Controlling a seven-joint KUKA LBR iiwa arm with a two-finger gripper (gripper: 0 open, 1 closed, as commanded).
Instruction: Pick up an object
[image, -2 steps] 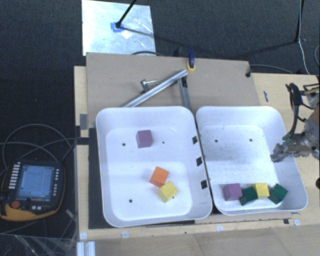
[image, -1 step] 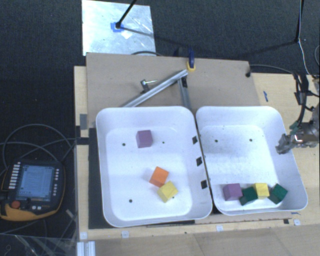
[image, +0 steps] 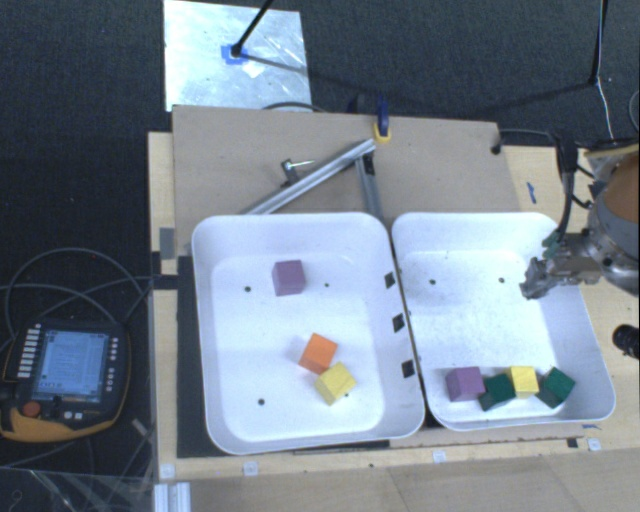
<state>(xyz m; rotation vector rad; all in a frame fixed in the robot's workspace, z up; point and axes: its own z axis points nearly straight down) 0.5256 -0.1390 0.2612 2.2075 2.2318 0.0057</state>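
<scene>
The left bin (image: 215, 300) holds a purple cube (image: 288, 277) near its back, with an orange cube (image: 318, 352) and a yellow cube (image: 336, 383) touching each other toward its front. Along the front wall of the right bin (image: 470, 250) lie a purple cube (image: 464, 383), a dark green cube (image: 495, 391), a small yellow cube (image: 524, 379) and another green cube (image: 555, 385) in a row. My gripper (image: 532, 283) hangs over the right bin's right side, well behind that row, with nothing seen in it.
A metal rod (image: 310, 176) lies across the cardboard sheet (image: 440, 160) behind the bins. A teach pendant (image: 65, 375) with its cable rests on the floor at the left. Black clips (image: 398, 322) sit on the seam between the bins.
</scene>
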